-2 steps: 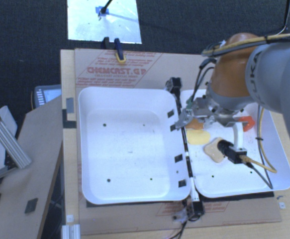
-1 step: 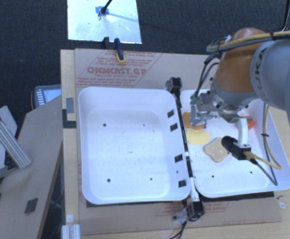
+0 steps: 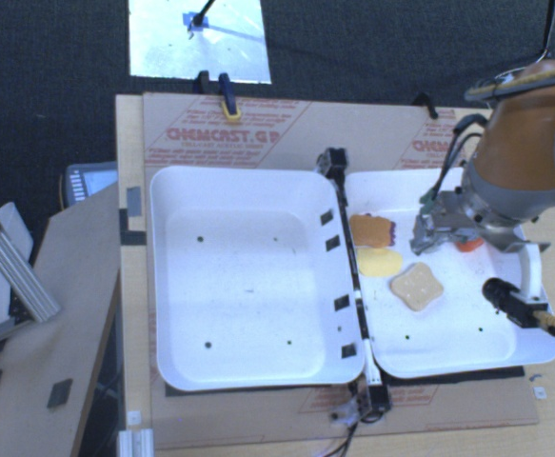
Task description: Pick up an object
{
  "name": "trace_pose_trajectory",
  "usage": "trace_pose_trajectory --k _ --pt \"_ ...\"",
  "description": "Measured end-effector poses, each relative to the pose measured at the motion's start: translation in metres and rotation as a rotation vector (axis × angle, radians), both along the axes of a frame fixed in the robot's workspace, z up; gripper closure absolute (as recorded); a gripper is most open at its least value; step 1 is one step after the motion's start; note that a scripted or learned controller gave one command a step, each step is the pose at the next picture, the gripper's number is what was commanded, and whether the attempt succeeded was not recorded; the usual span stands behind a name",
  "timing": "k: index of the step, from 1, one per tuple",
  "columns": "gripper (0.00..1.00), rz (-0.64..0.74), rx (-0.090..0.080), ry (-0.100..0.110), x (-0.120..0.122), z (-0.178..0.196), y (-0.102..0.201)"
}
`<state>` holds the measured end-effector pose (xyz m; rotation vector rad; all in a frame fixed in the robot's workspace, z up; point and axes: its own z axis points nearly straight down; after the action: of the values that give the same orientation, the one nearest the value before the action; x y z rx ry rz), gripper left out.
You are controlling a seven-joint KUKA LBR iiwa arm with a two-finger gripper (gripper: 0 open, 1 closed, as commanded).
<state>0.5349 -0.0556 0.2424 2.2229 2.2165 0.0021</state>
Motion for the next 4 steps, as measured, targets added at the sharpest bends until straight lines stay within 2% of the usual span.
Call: trace_pose_trajectory --k 1,2,3,4 --pt "1.00 0.014 0.003 -0.004 -0.002 0.045 0.073" --pt "1.00 0.014 0.004 -0.012 -0.003 0.162 0.132" --pt "1.00 0.015 0.005 -0.001 -0.050 0.176 0.196" --pt "1.00 0.010 0.005 -0.007 -0.048 0.253 0.207"
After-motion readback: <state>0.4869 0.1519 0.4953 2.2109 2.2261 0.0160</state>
